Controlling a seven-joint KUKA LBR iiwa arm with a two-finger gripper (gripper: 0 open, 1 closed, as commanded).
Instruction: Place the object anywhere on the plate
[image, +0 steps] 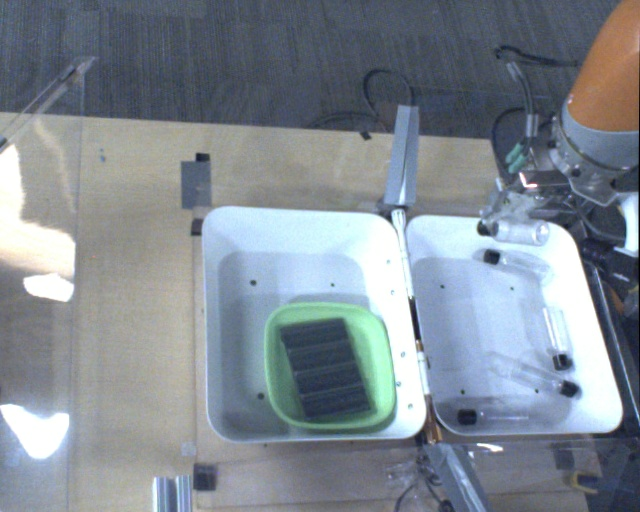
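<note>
- Two white bins side by side on the tabletop (120, 350).
- Left bin (300, 225): green plate (375, 345) holding a dark ridged block (323, 368).
- Right bin (595, 380): clear tubes with black caps; one tube (522, 231) at the far rim, just under the end effector (520, 205).
- End effector: finger state cannot be told.

Two white bins on bench (120, 330): left bin (225, 300), right bin (590, 330). One green plate (280, 345) in left bin. One dark ribbed block (324, 368) on plate. Clear tubes with black caps in right bin: at least four, e.g. (515, 231), (556, 335), (530, 375), (490, 412); exact count unclear, tubes transparent. One arm (605, 90).
</note>
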